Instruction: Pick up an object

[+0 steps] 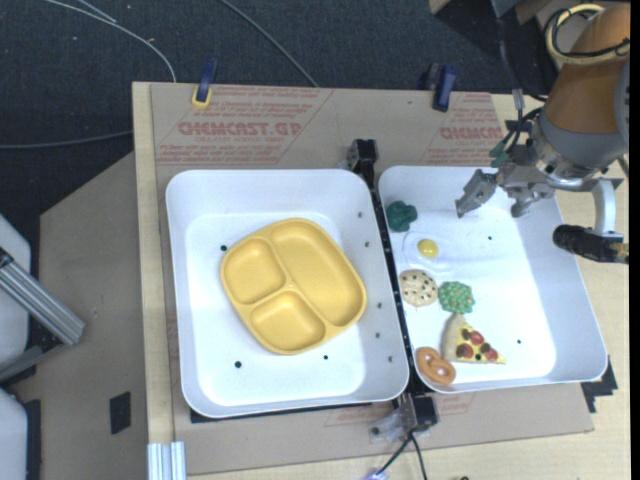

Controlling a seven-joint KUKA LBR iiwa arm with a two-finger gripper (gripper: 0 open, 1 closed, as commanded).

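The arm (pixel 585 98) is reaching in from the right and is hanging over the back part of the right bin (pixel 545 298). Its pincer (pixel 497 199) is pointing down w/ the two fingers spread apart; one finger (pixel 472 198) is toward the middle of the table, the other one (pixel 523 202) is more to the right. Nothing is sitting between them, so the pincer is holding nothing. It is hovering above bare white floor of the bin, apart from all the small things.

The small things are lying along the left side of the right bin. A dark green piece (pixel 402 214) is lying nearest to the pincer, close to the bin's left wall. Just in front of it a fried egg (pixel 427 250) is lying, white w/ a yellow centre. Then a cookie (pixel 417 287) is coming, and just beside it, to the right, a green broccoli piece (pixel 456 295). Nearer to the front, a pizza slice (pixel 473 343) is lying flat, and a brown donut (pixel 436 365) is sitting just beside it at the front-left corner.

In the left bin (pixel 195 268) a yellow plate (pixel 292 284) w/ three compartments is lying about in the centre, turned a bit slantwise. Both bins are standing side by side on a brown board (pixel 150 148) w/ red print, and two clamps, a yellow-blue one (pixel 205 85) and a blue one (pixel 441 85), are gripping its back edge.
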